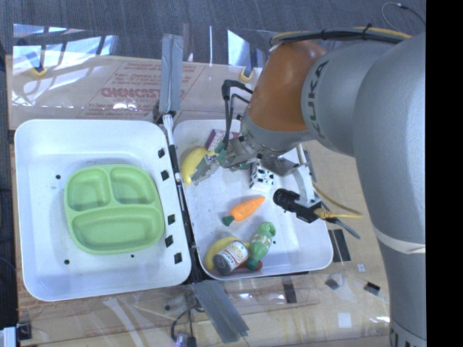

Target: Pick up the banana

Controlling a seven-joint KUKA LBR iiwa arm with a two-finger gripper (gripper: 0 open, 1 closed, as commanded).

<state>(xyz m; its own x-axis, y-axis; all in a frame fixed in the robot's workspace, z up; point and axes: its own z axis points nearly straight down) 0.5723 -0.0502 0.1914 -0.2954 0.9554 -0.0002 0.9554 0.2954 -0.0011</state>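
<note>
Desk: you see a pale wooden desk (351, 284) carrying two shallow white bins that touch along their inner walls.
Room: behind the bins lies a brownish sheet with red print (108, 85) under clear film; beyond it is dark grey floor (145, 6).
Divider: a grey bar (171, 71) stands upright at the far end of the seam between the bins.
Left bin: the left bin (36, 215) holds a green divided plate (112, 208), lying flat near its middle.
Right bin: the right bin (307, 241) holds all the loose items.
Banana: the banana (191, 163) lies in the right bin's far left corner, close against the wall shared with the left bin.
Gripper: the gripper (211, 160) is low in the right bin, just beside the banana on its right; you cannot tell whether it is spread or pressed together, or whether it touches the fruit.
Arm: the grey arm (376, 121) fills the right side, and its orange band (289, 85) hangs over the bin's far edge.
Neighbours: a purple item (215, 137) sits just behind the gripper, and a black-and-white piece (260, 177) is partly hidden under the wrist.
Middle: an orange carrot (246, 208) lies apart from the banana.
Near edge: a green bottle (262, 239), a labelled jar (231, 256) and a yellow item (215, 247) are bunched together, touching.
</note>
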